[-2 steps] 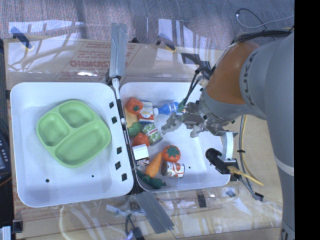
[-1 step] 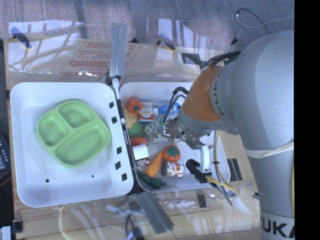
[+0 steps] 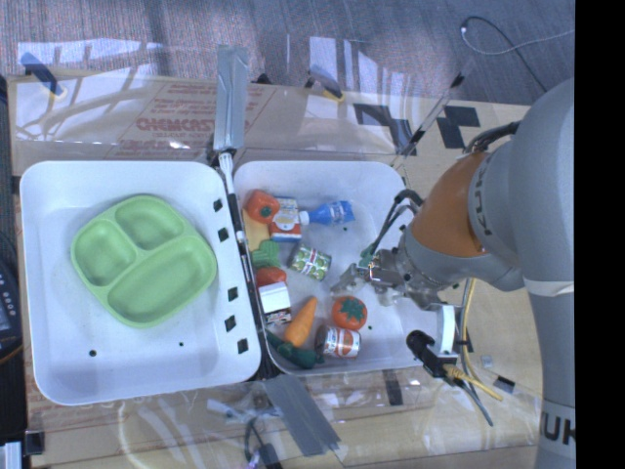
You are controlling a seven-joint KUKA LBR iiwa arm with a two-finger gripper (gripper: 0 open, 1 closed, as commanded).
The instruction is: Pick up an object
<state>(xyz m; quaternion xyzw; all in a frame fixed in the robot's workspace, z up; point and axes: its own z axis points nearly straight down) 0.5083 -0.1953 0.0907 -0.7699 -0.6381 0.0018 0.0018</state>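
The right bin holds several toy groceries: a blue bottle, a small green-labelled can, an orange carrot, a red tomato, a tin can and an orange-and-white carton. My gripper hangs low over the right half of this bin, just above and right of the tomato and right of the green can. Nothing shows between its fingers.
The left bin carries a green divided plate. A clamp rail with black clips runs between the bins. More toys crowd the right bin's left wall, with a red-and-white box among them. Bare bin floor lies under my wrist.
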